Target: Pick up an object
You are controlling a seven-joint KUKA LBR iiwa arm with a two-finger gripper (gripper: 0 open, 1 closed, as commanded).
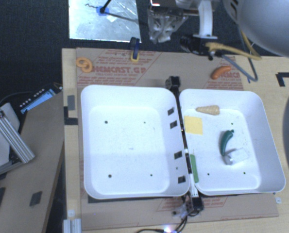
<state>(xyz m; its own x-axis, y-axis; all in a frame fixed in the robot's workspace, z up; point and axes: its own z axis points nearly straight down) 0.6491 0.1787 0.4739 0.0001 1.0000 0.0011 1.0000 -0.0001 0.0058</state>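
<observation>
Dark floor round the bench (pixel 71 130). Gripper (pixel 164 27) hangs beyond its far edge; can't tell its state. Right bin (pixel 261 130) holds a green-handled tool (pixel 226 141) nr the middle: prob. light, stiff, slick. Best pinch across the curved handle, I'd say.

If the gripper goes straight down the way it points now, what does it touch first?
Probably the brown board behind the bins, not a bin. The gripper hangs above the far edge of the bench, beyond the right bin. Its height is unclear from this one view, so this is only a guess.
</observation>
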